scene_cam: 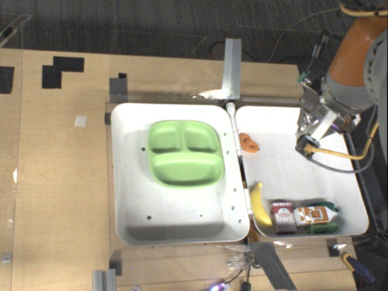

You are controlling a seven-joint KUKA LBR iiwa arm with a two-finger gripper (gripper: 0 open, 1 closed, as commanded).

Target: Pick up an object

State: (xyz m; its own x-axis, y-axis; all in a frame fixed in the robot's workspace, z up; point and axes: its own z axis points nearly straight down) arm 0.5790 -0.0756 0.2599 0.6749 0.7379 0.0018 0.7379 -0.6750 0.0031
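Pale wood surface [54,162] w/ black marks upper left; dark carpet [151,11] across frame top. Two white bins side by side. Left bin [127,162] holds green divided plate [183,152]. Pincer [315,126] over right bin [291,180], upper right; apart or together, can't tell. Orange piece [247,142] left of pincer, apart. Banana [259,205] & packets [306,216] lower in frame, well apart from it.

A pale wooden table [60,180] lies under soft, even light, and beyond its far edge runs a strip of dark grey ribbed carpet floor [151,11]. Flat black angular patches [62,70] mark the table's far left area, with a small pale square sticker [80,121] nearer. A short bar of brushed aluminium [233,68] stands at the middle of the far side.
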